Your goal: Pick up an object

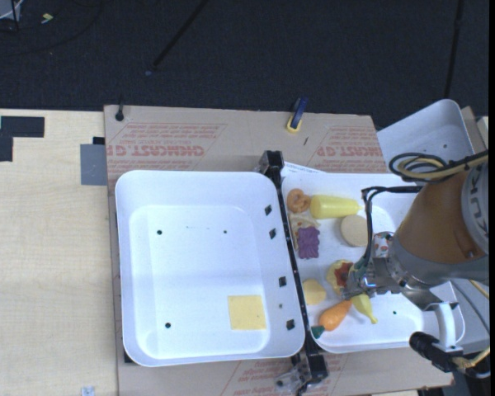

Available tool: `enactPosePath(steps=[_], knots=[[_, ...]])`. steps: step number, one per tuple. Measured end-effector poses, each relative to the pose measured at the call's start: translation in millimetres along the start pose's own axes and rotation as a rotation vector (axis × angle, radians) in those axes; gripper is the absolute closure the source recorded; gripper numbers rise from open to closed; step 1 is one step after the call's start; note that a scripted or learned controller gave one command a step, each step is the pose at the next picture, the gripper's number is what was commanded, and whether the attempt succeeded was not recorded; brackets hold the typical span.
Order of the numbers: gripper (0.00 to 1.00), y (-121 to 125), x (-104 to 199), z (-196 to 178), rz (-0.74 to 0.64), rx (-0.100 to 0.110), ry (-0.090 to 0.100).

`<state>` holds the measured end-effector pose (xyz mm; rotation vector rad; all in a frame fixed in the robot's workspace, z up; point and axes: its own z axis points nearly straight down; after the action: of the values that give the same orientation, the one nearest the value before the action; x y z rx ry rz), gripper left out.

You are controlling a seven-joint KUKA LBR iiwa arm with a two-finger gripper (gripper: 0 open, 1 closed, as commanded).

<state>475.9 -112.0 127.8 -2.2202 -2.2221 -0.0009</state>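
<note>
Starting at the left, the pale wooden surface (41, 246) gives way to a cardboard sheet with red print, and on that sit the two shallow bins. The left bin (136, 262) is smooth white plastic with rounded corners, and in it lies one thin yellow square (247, 312), flat like a slice of cheese, near the front right corner.

Past the black clips between them, the right bin (396, 337) carries a crowd of toy food. There is a small orange ring-shaped piece (296, 199), a smooth yellow cylinder (334, 206), a knobbly purple cluster (308, 241), a pale round disc (354, 231), a small yellow lump (313, 290), a tapered orange carrot (336, 314) with a green tip, and a red and yellow piece (341, 275) just beside a curved yellow banana (364, 306).

The gripper (371, 277) hangs low over that last group, its metal head touching or nearly touching the red and yellow piece. I cannot tell whether the jaws are released or clenched, since the head hides them.

To my eye the pick is at the point of closing in. The pieces sit tight here, so the jaws would do best to settle on a single item, straddling its narrow width, and lift straight up so the smooth, rounded plastic doesn't squirt sideways.
</note>
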Motion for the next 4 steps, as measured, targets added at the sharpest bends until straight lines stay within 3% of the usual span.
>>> enactPosePath(steps=[1,2,3,4], knots=[[1.0,15,23,-38,-0.001,0.0,0.0],[1.0,51,137,-60,-0.011,-0.001,0.004],[1.0,97,254,-123,-0.013,-0.006,0.004],[1.0,107,334,-149,-0.007,-0.001,0.001]])
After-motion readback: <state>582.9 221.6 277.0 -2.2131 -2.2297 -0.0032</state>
